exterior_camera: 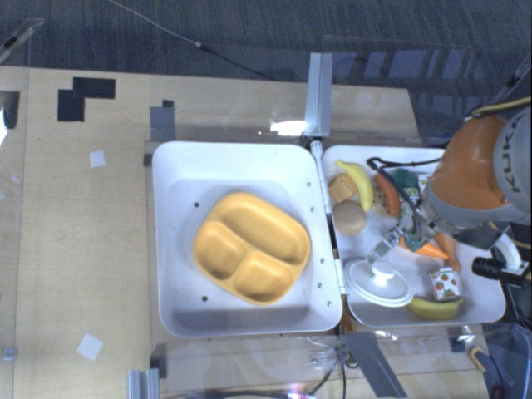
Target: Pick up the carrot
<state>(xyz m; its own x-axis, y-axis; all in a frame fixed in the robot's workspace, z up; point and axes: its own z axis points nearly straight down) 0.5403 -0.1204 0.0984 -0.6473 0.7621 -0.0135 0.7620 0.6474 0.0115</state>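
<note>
In the right bin [490,310], an orange carrot [434,248] lies near the right side, partly covered by the arm's wrist. My gripper [397,238] hangs low over the bin's middle, just left of the carrot's visible end and above a white round lid [378,283]. The grey wrist and the orange band [470,169] hide the carrot's upper part. I cannot make out whether the gripper touches the carrot.
The right bin also holds a yellow banana [357,181], a reddish sausage-like item [386,193], two brown round pieces [348,216], a small printed carton [445,284] and another banana [435,307]. A yellow divided plate [249,246] sits in the left bin [174,306].
</note>
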